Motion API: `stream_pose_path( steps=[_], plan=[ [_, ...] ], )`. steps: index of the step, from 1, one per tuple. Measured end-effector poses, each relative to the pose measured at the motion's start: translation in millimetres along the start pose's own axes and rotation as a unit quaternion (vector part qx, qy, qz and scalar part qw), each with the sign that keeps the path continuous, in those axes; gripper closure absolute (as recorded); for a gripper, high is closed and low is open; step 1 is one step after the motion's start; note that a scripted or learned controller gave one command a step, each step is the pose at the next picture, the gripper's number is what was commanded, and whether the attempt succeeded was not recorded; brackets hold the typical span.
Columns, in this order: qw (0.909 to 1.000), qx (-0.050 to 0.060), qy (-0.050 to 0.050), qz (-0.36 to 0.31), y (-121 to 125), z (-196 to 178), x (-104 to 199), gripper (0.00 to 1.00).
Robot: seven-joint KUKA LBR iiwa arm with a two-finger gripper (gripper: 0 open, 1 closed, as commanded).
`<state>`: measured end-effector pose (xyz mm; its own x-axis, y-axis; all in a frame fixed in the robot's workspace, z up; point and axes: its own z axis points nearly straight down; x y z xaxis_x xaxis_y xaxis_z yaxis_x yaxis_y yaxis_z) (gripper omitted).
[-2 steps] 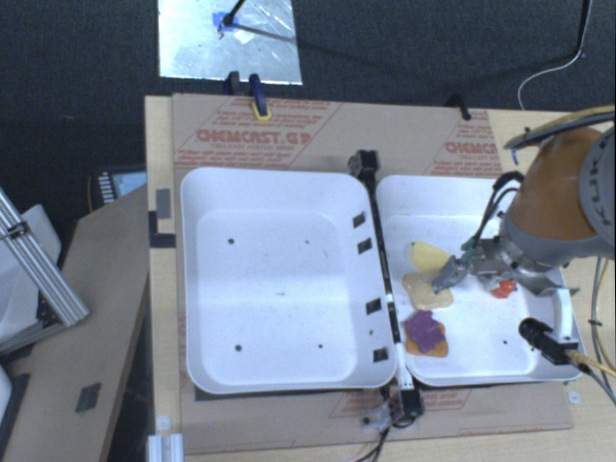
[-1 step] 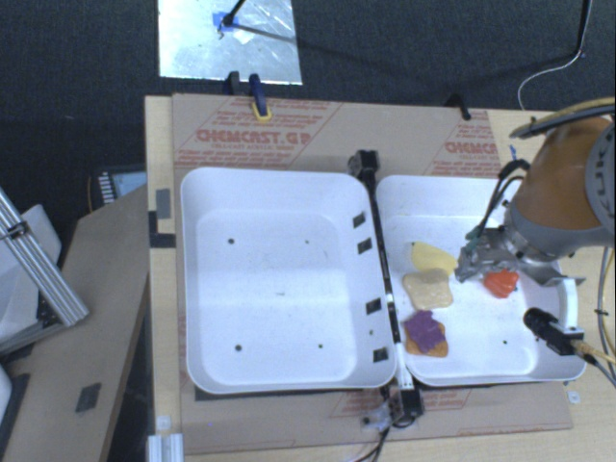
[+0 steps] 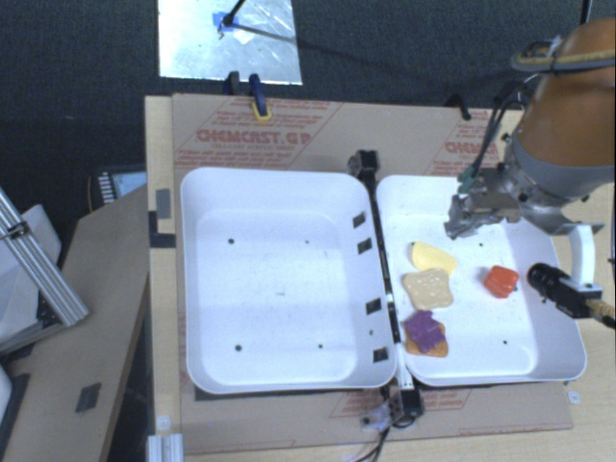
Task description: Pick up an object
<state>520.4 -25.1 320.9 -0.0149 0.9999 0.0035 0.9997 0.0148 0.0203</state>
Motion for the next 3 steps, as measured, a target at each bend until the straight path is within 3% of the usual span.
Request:
stream_pose_path(
  steps=[1, 2, 3],
  plan=[
    [1.0, 0.004, 0.0, 0.001, 13.1, -83.5, 78.2, 1.0],
    [1.0, 0.007, 0.0, 0.002, -30.4, -132.6, 124.6, 1.0],
    [0.9999, 0.009, -0.001, 0.004, -29.0, -121.4, 157.5, 1.0]
  ],
)
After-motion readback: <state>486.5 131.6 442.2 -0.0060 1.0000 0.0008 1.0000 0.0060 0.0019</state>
